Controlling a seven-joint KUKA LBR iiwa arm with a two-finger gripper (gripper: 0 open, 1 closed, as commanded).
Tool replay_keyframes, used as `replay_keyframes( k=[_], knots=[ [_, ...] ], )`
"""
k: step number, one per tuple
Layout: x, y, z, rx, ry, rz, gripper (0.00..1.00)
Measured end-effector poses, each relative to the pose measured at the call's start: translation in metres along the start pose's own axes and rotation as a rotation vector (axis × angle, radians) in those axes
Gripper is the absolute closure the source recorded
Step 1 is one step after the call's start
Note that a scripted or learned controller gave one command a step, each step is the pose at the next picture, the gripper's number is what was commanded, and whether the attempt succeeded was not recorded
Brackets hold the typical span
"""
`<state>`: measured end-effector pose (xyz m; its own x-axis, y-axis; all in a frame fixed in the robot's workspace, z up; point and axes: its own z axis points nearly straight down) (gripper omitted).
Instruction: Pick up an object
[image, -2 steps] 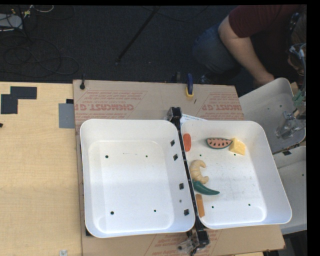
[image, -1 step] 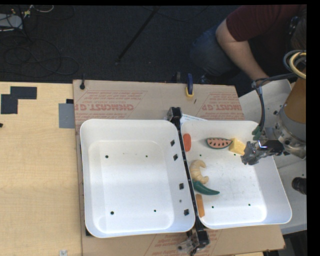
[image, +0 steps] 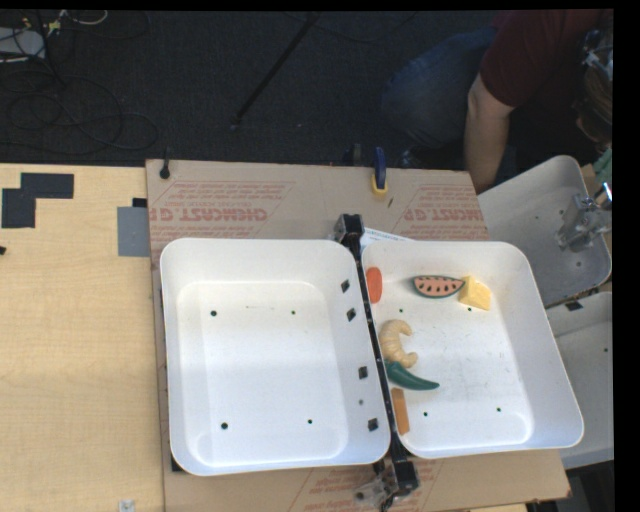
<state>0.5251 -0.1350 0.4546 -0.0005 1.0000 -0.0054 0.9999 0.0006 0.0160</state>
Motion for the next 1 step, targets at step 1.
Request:
replay_keyframes(
  k=[1],
  knots=[
    [0.0214, -0.0173, -0.0897, 0.007, 0.004, -0.002, 1.00]
  ],
)
